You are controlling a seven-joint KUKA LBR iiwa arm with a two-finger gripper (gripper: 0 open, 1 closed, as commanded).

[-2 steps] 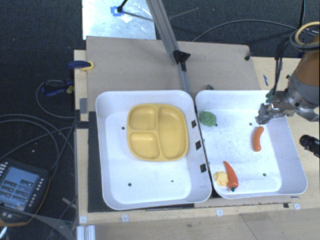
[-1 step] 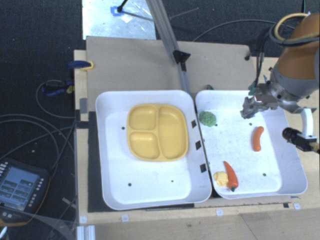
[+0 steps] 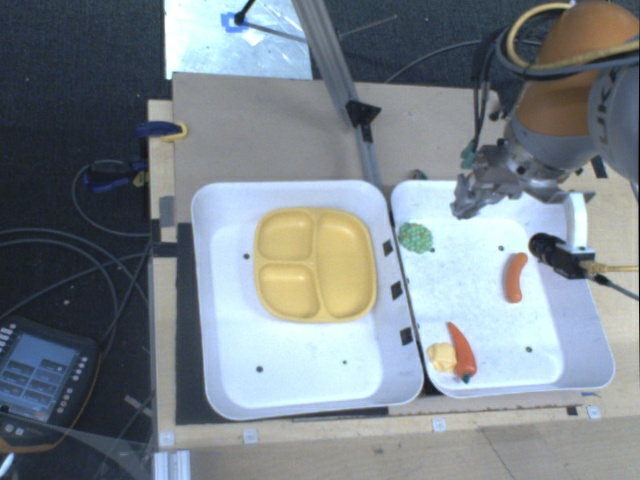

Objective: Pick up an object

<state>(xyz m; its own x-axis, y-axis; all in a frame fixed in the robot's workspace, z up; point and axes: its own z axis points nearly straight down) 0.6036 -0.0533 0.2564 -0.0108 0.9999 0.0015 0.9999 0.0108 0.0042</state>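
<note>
Four items wait; my gripper [image 3: 466, 206], grip unreadable, hovers at two o'clock of the broccoli [image 3: 415, 236], risking a miss.

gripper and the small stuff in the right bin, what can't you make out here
- Gripper: camera view, blurred and dark, finger state unreadable.
- Yellow item: camera view, too small to identify, partly covered by the carrot.
- Green item: too small to identify.
- Arm: cut off by the right edge.

You're looking at a robotics lab: a plywood bench [image 3: 260, 128] on dark carpet, loose cables [image 3: 95, 258] off its left edge, a teach pendant [image 3: 35, 378] on the floor.
</note>
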